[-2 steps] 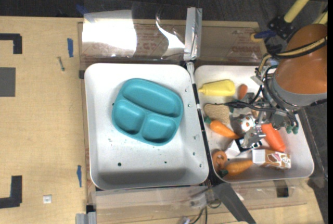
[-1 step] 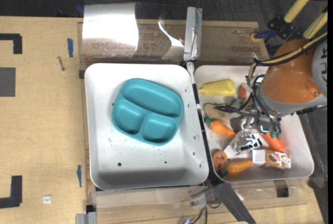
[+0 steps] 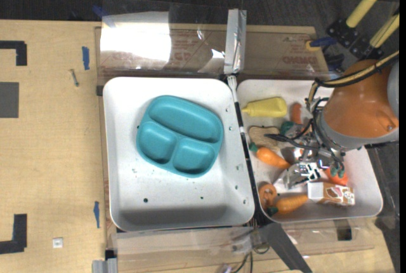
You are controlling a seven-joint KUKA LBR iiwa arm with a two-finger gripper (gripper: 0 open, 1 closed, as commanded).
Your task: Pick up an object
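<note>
Tool (image 3: 309, 160) low in right bin (image 3: 374, 192) — finger state unclear, carrots (image 3: 273, 157), yellow bottle (image 3: 266, 106) crowding, teal tray (image 3: 179, 134) left.

We see the arm (image 3: 361, 106) reaching in from the right, its orange band broad and rounded above the wrist, with dark cables looping beside it. The wrist points down and to the left, and the gripper (image 3: 309, 167) hangs low beneath it, a tangle of grey and black parts.
</note>
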